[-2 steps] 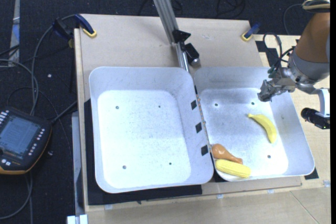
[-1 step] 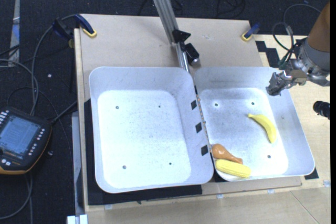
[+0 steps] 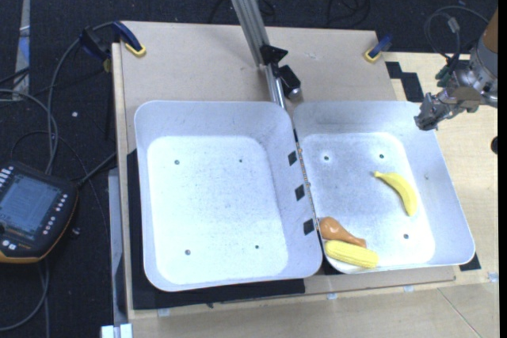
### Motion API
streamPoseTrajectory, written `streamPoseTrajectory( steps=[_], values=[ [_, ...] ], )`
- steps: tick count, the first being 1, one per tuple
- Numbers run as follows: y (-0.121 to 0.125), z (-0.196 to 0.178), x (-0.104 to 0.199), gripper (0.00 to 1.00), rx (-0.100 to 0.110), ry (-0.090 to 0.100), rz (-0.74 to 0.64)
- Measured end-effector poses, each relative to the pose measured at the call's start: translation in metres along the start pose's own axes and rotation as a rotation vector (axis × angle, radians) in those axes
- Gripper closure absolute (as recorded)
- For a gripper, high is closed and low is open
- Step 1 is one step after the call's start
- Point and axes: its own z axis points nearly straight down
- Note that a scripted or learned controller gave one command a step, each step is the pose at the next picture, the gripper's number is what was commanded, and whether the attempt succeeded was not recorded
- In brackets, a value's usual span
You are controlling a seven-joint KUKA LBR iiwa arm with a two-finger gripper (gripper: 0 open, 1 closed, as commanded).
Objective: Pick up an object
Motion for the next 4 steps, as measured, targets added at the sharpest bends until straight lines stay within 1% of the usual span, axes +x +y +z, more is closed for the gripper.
streamPoseTrajectory(
  steps=[2, 3, 4],
  values=[
    [-0.037, 0.016, 0.105, 1.0, 0.004, 0.002, -0.003],
    [-0.039, 0.025, 0.162, 1.0, 0.004, 0.002, -0.003],
    [-0.047, 0.031, 0.204, 1.0, 0.004, 0.002, -0.003]
  ],
)
